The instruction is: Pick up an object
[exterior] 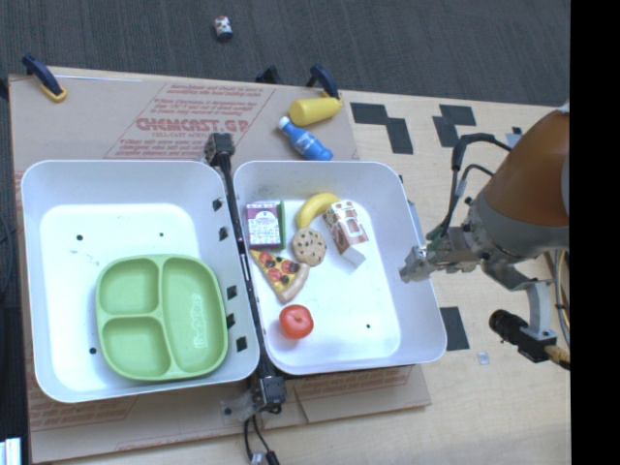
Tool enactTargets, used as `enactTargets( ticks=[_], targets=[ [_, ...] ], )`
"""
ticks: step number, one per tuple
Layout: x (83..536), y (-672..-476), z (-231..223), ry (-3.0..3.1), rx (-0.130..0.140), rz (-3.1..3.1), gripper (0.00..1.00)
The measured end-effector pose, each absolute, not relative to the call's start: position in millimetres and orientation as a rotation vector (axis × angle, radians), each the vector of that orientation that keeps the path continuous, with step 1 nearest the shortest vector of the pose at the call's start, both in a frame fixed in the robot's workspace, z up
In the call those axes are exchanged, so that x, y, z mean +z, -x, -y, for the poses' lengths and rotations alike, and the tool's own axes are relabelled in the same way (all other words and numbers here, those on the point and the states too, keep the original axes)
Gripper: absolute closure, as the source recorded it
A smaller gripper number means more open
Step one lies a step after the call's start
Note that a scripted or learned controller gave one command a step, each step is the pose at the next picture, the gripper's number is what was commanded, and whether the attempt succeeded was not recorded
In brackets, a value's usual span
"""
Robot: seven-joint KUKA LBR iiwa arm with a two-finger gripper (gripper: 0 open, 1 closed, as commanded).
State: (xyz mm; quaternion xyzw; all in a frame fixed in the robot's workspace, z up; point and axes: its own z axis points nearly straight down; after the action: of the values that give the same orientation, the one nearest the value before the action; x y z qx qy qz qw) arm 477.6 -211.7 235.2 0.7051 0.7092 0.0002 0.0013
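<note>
While the gripper [417, 264] hangs just past the right bin [418, 303] rim, can't tell its jaw state. I'd go for the tomato [296, 322]: apart from the rest, easy approach w/o bumps.

We are seeing a green divided plate [161, 316] lying in the left bin [39, 211]. Behind the bins, a yellow bottle [314, 110] and a blue bottle [306, 140] are lying on the bench just beside each other. A blue clamp [45, 77] is gripping the cardboard sheet [145, 124] at its far left corner.
</note>
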Motion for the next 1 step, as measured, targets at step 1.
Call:
enactTargets(
  ticks=[1],
  targets=[
    [222.0,-476.5,210.9,-2.216,-0.003,-2.23,1.0]
  ],
)
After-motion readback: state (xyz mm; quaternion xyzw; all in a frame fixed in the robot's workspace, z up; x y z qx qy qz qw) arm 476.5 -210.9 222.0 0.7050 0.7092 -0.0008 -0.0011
